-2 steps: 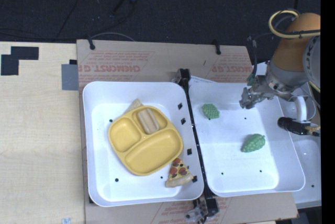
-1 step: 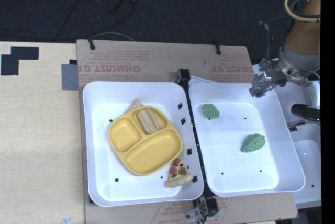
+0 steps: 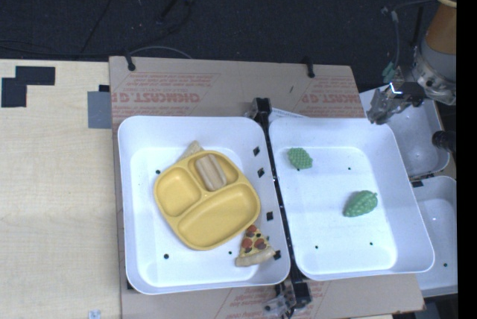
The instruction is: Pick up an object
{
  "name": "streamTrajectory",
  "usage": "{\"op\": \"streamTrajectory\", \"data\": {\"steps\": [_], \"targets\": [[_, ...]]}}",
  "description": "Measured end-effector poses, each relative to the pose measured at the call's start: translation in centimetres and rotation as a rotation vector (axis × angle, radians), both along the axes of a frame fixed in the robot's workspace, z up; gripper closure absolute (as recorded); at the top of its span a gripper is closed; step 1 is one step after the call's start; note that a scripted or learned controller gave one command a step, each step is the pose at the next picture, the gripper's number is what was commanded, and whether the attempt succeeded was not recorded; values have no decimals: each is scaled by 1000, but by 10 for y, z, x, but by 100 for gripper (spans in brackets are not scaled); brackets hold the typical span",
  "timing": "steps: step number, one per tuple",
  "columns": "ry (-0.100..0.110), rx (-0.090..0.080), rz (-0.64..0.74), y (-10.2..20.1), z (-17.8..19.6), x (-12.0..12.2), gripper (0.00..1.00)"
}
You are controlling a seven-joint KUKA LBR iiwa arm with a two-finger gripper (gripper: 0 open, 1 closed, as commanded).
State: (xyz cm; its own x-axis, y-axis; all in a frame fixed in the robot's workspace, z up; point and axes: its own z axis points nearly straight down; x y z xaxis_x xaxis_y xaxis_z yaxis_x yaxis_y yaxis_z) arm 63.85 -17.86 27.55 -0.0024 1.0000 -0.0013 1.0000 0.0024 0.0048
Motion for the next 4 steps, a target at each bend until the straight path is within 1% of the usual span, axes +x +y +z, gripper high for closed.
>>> {"op": "streamTrajectory", "data": {"steps": [1,2,3,4], "targets": [[9,3,1,42,-14,-17,100],[9,4,3,102,-18,-33,100],[11,3,1,142,-29,-54,100],[11,4,3,198,-33,-64,100]]}}
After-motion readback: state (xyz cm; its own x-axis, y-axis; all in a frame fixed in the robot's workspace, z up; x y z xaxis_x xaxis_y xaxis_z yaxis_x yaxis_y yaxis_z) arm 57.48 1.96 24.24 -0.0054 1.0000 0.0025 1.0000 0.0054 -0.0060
